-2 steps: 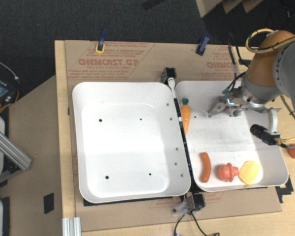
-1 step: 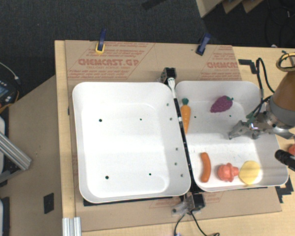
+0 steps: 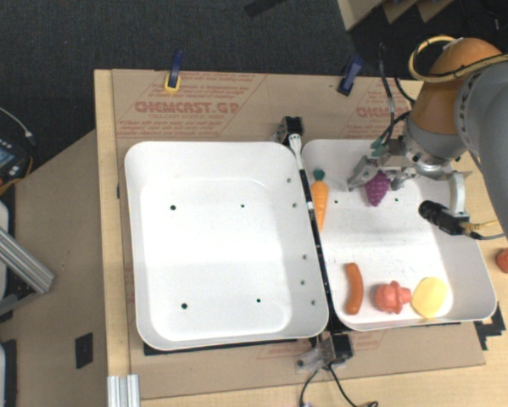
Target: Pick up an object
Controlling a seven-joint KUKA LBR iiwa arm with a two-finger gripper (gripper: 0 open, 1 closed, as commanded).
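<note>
Over the far part of the right bin [image 3: 470,265] we see the gripper [image 3: 377,173] low above a purple grape bunch [image 3: 376,190], but we cannot tell how it is set or whether it grips the bunch. Along that bin's left wall lies a carrot [image 3: 320,202], and near its front edge sit a sausage [image 3: 354,287], a red toy [image 3: 391,297] and a lemon [image 3: 430,296], beside the left bin [image 3: 152,227].
</note>
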